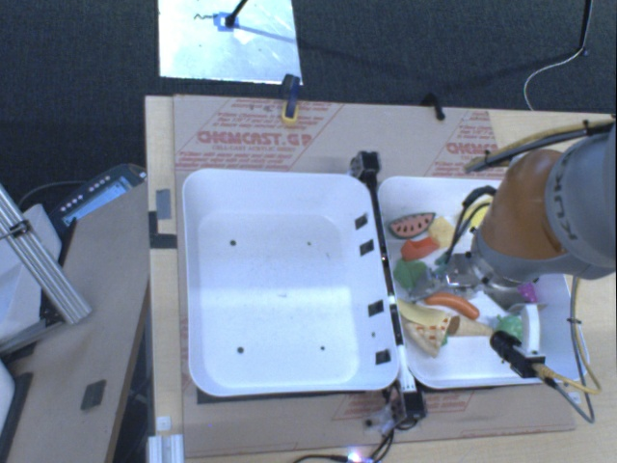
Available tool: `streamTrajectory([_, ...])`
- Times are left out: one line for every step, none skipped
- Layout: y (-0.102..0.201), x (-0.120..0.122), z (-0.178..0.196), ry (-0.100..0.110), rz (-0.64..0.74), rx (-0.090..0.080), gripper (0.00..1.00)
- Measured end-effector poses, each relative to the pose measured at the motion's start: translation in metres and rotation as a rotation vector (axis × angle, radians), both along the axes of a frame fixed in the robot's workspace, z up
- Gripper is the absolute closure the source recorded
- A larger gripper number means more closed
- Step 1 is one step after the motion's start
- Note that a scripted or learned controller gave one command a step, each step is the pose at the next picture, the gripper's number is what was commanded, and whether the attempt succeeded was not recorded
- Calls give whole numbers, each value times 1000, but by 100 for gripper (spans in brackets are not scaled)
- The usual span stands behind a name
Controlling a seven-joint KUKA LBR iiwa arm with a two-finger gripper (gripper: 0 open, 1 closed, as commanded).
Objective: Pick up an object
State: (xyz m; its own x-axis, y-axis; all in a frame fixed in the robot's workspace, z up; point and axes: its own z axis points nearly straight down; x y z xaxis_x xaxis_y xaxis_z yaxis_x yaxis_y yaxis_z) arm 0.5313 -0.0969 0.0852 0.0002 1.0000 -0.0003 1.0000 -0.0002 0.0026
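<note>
A KUKA arm's gripper [445,280] hangs low over the right-hand bin [436,372], its state impossible to tell, with an orange hot dog [451,305] lying just below it, long axis running left to right beside a banana [420,313].

bins [280,196]: glossy white plastic; bench [251,133]: matt printed cardboard

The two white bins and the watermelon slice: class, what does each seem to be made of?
Bins: probably moulded plastic, smooth and slightly glossy; rounded corners and a soft sheen on the floor suggest it.
Watermelon slice: likely toy plastic or foam, matte; flat red colour with a green rim. Too small to be sure.
</note>
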Motion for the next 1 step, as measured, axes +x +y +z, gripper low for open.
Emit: streamTrajectory([1, 2, 10, -2, 3, 0, 100])
